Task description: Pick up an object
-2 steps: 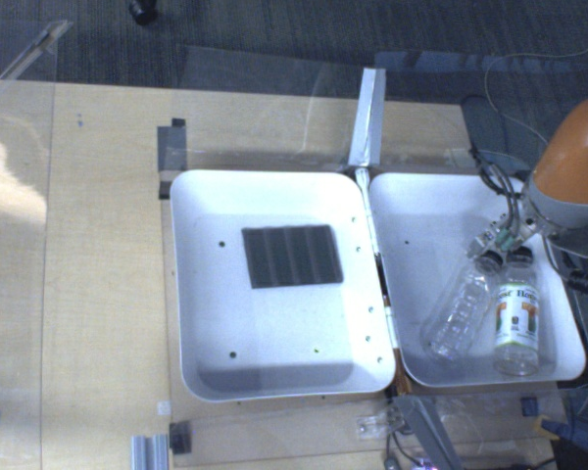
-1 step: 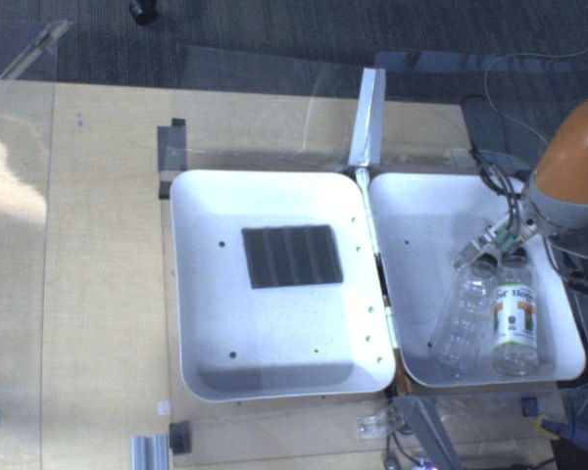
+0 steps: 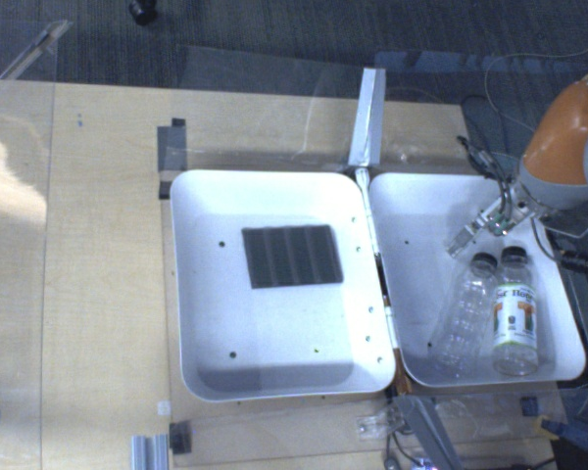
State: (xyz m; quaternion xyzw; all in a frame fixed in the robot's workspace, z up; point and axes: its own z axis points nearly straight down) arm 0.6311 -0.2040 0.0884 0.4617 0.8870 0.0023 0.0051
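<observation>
Right bin [image 3: 412,213] holds two clear bottles [image 3: 490,316] side by side; left bin [image 3: 191,262], beside it, holds a dark ribbed pad [image 3: 292,256]. Gripper [image 3: 480,225] hovers above the bottles' caps, grip unclear.

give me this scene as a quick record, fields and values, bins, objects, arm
left bin: white, shallow, holds a dark ribbed pad
right bin: white, shallow, holds two clear plastic bottles
labelled bottle: lying down, black cap toward the far side, white label with orange
plain bottle: lying down beside the labelled one, on its left, tilted
arm: grey with orange band, over the right bin's far right corner
gripper: above the bottle caps, nothing seen held
</observation>
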